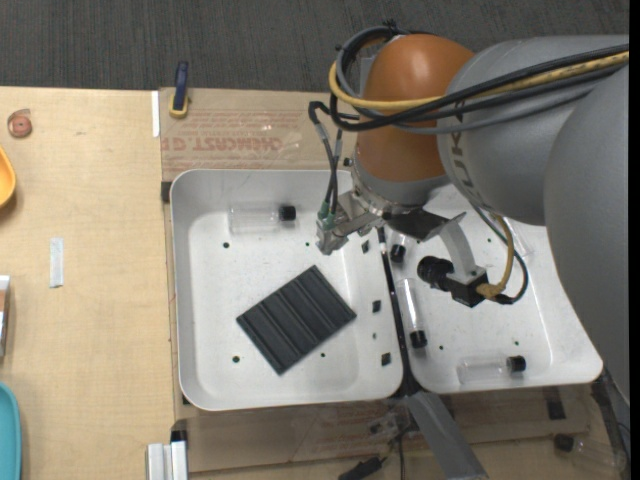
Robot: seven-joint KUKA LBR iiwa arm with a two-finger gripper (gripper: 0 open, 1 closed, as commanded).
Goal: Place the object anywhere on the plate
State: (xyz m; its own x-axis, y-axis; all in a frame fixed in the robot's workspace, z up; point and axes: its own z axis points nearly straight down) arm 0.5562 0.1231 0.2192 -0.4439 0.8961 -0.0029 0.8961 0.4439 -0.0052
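From your overhead camera, the gripper (338,230) hangs over the left bin (200,368) near its far right corner; you can't tell how far it's open. Below and left of it, the dark ribbed plate (296,318) lies flat.

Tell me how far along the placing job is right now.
Nothing looks done yet: the dark ribbed plate lies in the left bin with nothing on it. In hand: the gripper hovers over that bin's upper right, above the plate; I can't make out any object in it. Left: getting an object onto the plate.
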